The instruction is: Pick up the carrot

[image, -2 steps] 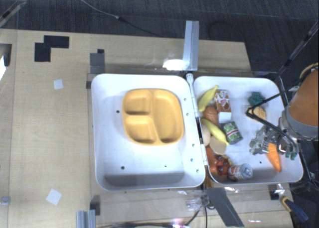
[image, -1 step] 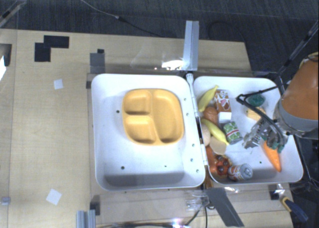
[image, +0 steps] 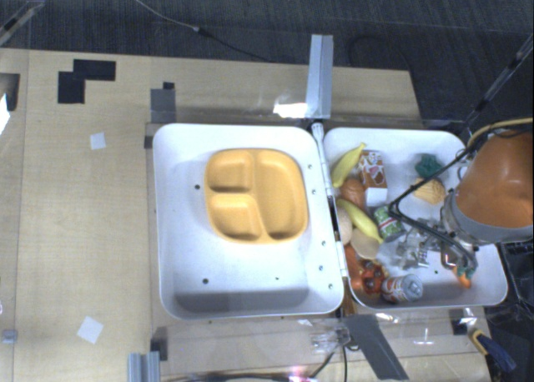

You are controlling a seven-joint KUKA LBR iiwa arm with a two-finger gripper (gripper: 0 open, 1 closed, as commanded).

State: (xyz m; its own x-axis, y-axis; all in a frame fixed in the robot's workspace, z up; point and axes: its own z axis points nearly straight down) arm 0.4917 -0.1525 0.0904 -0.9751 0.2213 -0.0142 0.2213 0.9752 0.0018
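A small orange carrot point(image: 462, 277) lies near the front right corner of the right bin point(image: 492, 293). My gripper point(image: 420, 248) hangs low over the middle of that bin, just left of the carrot and above the clutter. The grey wrist and orange band point(image: 501, 182) stand behind it on the right. From this view I cannot make out how the gripper stands or whether anything is in it.
The right bin also holds two bananas point(image: 347, 163) point(image: 360, 218), a brown round item point(image: 354, 193), a green can point(image: 386, 223), a silver can point(image: 407, 289), red pieces point(image: 367, 275) and a green item point(image: 429, 165). A yellow divided plate point(image: 254, 194) sits in the left bin point(image: 179, 230).
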